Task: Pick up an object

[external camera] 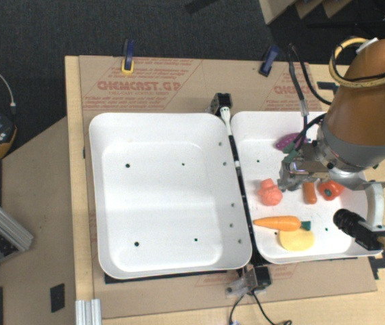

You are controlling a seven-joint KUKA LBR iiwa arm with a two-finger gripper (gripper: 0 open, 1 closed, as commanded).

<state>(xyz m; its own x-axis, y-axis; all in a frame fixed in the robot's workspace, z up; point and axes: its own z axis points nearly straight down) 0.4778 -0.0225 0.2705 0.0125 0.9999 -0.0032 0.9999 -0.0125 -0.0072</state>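
- Yellow toy piece (296, 241), nearest the front rim of the right bin (266, 252): rounded, probably hollow plastic, light and smooth. Liable to slip; best pinched across its narrower width.
- Toy carrot (277, 223), lying flat just behind the yellow piece and touching it or nearly so, green stub at its right end. Stiff, light, tapered. Grip at mid-body across the long axis; the thin tip offers little purchase.
- Pink toy (270, 193), left of the gripper: lumpy, small, likely rigid plastic. Apart from its neighbours, so the easiest candidate.
- Small orange piece (310, 193) and red-orange piece (329, 190), just right of the pink toy, partly under the wrist; shapes unclear.
- Gripper (291, 176), low over the right bin's middle beside the pink toy. Whether the tool is spread or closed cannot be told, and nothing can be seen held in it.
- Purple toy (288, 141), towards the back of the right bin, part hidden by cables.
- Left bin (104, 181), beside the right bin; black divider between them.
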